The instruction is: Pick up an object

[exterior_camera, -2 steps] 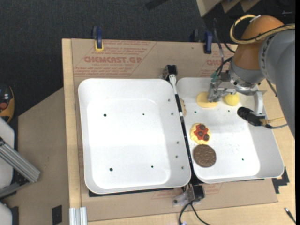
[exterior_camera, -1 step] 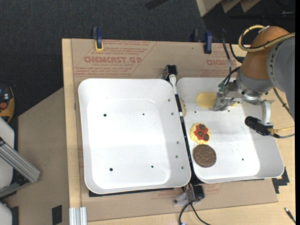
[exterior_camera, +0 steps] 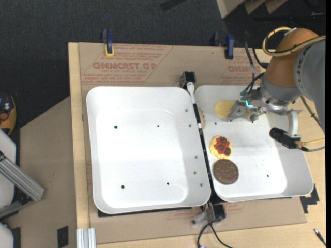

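Three food pieces sit in my right bin (exterior_camera: 289, 187), the yellow disc (exterior_camera: 224, 108) just at nine o'clock of the gripper (exterior_camera: 244, 111), whose finger state I cannot tell

Layout ref. the shallow white plastic right bin (exterior_camera: 289, 185). Shallow white plastic left bin (exterior_camera: 139, 149) sits directly left of it, rims adjoining. In the right bin, near its left wall: round brown cookie-like disc (exterior_camera: 226, 171) at front; small yellow tart w/ red topping (exterior_camera: 221, 146) just behind the disc; flat pale-yellow round piece (exterior_camera: 224, 108) further back, at rear. Two-finger metal gripper (exterior_camera: 246, 109) is over the rear of the right bin, just right of the pale-yellow piece. Both bins rest on flat brown cardboard sheet (exterior_camera: 134, 66).
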Robot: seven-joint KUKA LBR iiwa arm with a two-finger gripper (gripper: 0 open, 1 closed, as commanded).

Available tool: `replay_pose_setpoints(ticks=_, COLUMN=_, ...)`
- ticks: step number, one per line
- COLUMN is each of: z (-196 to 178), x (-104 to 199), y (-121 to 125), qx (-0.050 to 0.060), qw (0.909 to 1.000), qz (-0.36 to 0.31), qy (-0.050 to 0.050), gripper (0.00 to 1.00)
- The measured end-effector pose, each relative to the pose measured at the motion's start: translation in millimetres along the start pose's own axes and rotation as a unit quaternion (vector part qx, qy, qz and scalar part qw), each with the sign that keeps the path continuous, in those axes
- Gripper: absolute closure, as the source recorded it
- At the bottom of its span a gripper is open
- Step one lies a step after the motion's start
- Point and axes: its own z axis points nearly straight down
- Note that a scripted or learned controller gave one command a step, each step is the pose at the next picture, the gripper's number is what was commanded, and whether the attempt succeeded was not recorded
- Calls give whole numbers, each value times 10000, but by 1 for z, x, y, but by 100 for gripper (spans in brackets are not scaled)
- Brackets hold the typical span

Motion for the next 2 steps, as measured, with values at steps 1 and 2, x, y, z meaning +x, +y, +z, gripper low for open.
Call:
replay_pose_setpoints(ticks=1, z=-1, x=-68, y=-51, qx=-10, qw=10000, qz=14, qy=61, gripper=0)
replay_pose_setpoints(ticks=2, z=1, x=-63, y=18, qx=9, qw=10000, qz=-29, qy=57, gripper=0)
